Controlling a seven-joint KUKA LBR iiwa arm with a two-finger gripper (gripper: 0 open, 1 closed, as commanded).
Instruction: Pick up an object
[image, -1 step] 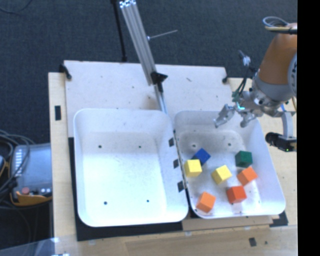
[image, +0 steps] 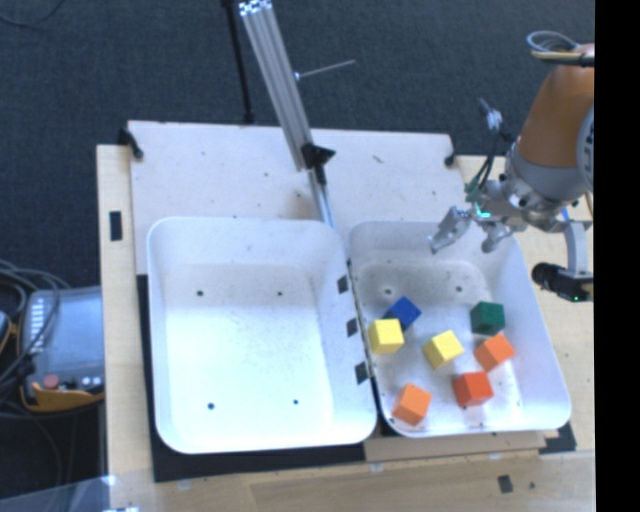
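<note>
1. The hand (image: 470, 232) hangs above the far end of the right bin (image: 540, 330), its fingers spread with nothing between them.
2. Seven blocks lie in that bin, among them a blue block (image: 403, 311) and a green block (image: 487, 318).

A single robot arm (image: 552, 120) enters from the upper right of the frame. Its wide orange band sits near the top right corner, with a grey wrist section just below it. From the wrist, the two-finger gripper (image: 470, 233) points down and toward the left, ending right of the frame's centre in its upper half. The two grey fingers (image: 447, 229) are spread apart, with a visible gap and nothing between them. A small green light glows at the gripper's base.
</note>
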